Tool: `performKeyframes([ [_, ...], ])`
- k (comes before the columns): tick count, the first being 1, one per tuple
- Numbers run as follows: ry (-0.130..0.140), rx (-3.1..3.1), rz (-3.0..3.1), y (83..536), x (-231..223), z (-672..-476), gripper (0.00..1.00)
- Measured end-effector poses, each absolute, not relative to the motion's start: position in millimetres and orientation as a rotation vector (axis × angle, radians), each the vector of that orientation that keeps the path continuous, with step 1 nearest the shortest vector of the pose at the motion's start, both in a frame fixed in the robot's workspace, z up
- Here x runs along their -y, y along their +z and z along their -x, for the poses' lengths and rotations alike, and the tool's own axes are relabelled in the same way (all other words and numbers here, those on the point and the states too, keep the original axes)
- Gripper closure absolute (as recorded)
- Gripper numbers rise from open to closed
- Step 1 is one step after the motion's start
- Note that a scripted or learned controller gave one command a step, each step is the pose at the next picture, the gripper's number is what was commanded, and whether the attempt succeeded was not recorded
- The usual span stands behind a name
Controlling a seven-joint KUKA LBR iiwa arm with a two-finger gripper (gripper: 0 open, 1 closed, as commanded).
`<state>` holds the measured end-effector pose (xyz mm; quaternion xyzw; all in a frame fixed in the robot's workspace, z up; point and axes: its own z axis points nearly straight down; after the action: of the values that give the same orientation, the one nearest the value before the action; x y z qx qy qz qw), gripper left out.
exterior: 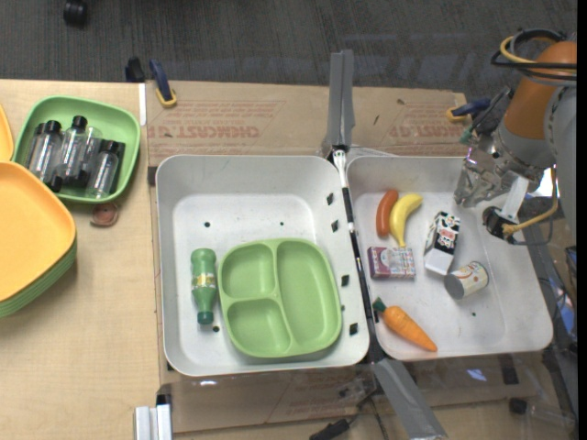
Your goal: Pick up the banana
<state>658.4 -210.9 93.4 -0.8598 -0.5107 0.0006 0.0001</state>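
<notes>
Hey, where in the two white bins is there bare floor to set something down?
Left bin: the strip behind the green tray and green bottle. Right bin: the near right corner, past the carrot and cup. It is crowded around the banana, red pepper and cartons, with the gripper just beyond.

One camera hangs fixed above the tabletop [83, 356], looking down at a slant and far enough back to take in both white bins whole. The left bin [174, 246] sits at the middle of the frame, the right bin [514, 319] toward the right edge. Dark carpet [275, 16] runs across the top of the frame, so the lens tips away from the near edge. The arm [541, 108] enters at the upper right.
</notes>
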Motion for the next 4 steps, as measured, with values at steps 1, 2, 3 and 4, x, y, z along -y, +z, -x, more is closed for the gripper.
performKeyframes([
  [1, 0.001, 1.502, 2.759, 97, 206, -658.5, 1.00],
  [2, 0.001, 1.439, 2.793, 92, 211, -659.1, 1.00],
  [3, -0.002, 1.153, 2.923, 94, 215, -659.0, 1.00],
  [4, 0.000, 1.155, 2.924, 103, 216, -658.8, 1.00],
])
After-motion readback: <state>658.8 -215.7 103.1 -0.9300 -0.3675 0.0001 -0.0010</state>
